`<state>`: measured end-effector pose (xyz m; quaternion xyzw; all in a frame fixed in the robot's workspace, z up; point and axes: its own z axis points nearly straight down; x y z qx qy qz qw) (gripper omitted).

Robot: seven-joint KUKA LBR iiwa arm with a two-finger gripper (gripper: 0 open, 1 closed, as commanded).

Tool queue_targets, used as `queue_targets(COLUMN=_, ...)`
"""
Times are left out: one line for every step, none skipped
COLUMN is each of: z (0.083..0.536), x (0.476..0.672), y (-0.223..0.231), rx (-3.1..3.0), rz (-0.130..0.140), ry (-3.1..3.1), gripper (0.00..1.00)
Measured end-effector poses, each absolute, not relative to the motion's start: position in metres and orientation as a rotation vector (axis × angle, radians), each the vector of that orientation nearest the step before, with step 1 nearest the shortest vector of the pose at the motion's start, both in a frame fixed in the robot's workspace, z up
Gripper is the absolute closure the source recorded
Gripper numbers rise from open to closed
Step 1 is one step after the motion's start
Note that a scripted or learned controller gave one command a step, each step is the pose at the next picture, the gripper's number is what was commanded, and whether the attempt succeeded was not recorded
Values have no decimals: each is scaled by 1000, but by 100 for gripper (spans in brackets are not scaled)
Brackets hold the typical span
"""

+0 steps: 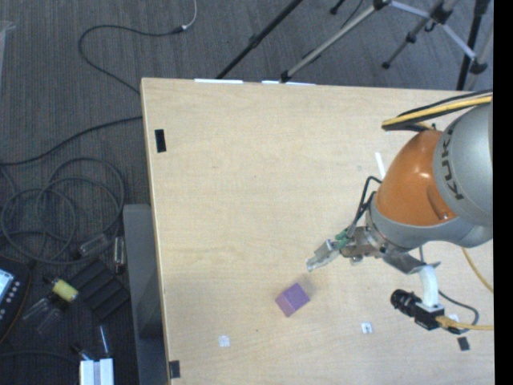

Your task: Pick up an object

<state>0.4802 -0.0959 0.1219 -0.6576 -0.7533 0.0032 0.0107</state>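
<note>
Block (292,299), purple, small, lying flat on the pale wooden bench top (240,199), toward the near edge and a little right of the middle. One corner points toward the camera, so it sits turned relative to the bench edges. Nothing touches it.

Gripper (319,258) just up and right of the block, close by but clear of it. It reaches in from the right and points left and slightly down toward the bench. Nothing is between its tips. Whether they are apart or together: cannot tell at this size and blur.

Arm (437,187) behind the gripper: orange band and grey housing, filling the right side of the bench. Thin cables run from the wrist back to the band. A black and white fitting (418,299) with a yellow lead hangs under the arm on the near right.

Other marks on the bench: a black tag (160,140) near the far left corner, a small white speck (224,342) near the front edge left of the block, another small white square (366,327) to the block's right, and a short white strip (379,164) to the right, just left of the orange band.

Off the bench, left: grey carpet with loops of black cable (56,215) and a grey panel (138,287) against the bench's left edge. Far side: tripod legs (377,6) on the floor.
</note>
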Motion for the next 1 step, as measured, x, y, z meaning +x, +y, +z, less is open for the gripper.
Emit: queue_targets(z=183, x=483, y=23, rx=-1956, rz=3, ry=-2455, gripper=0)
